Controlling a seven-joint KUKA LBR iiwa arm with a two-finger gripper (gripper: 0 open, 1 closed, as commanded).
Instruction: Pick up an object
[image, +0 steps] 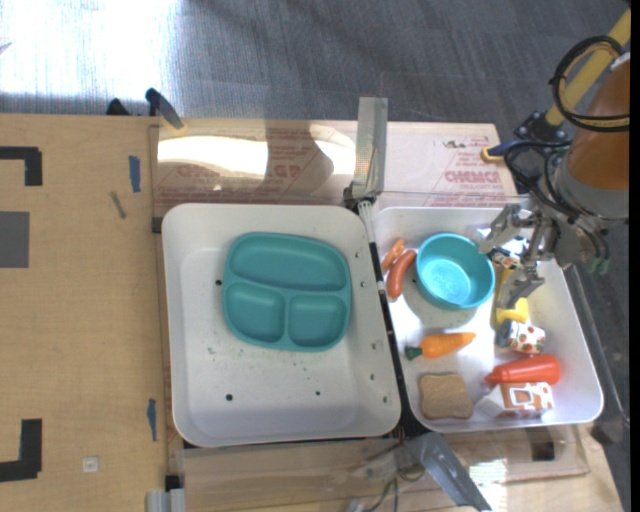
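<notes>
My gripper (522, 262) is over the right bin (585, 330), just right of the blue bowl (455, 270), at that bin's upper right. Fingers hang down and look spread, nothing between them, though at this slant the metal is cluttered and I read the gap only roughly.

Landmark: the blue bowl.
- Nearest candidate: a small yellow toy (511, 313), below-right of the bowl, almost straight under my fingertips. Shape unclear; too small to call a long axis.
- Just below that, a white-and-red spotted toy (528, 338).
- Further below-right: a red toy (523, 372), long axis roughly left-right, with a small white-and-orange block (524, 398) touching under it.
- Below the bowl: toy carrot (445, 345), long axis left-right, tip pointing right and slightly up.
- Left of the bowl: two toy sausages (398, 265) side by side, long axes steeply slanted.
- Well below: brown bread slice (445, 395), flat.

My read: the yellow toy is the target; a short descent does it. Risk: fingers clip the bowl rim or the spotted toy.

Arm comes in from the right, wrist roughly vertical. The teal divided plate (287, 290) sits in the left bin (190, 330), well apart.
</notes>
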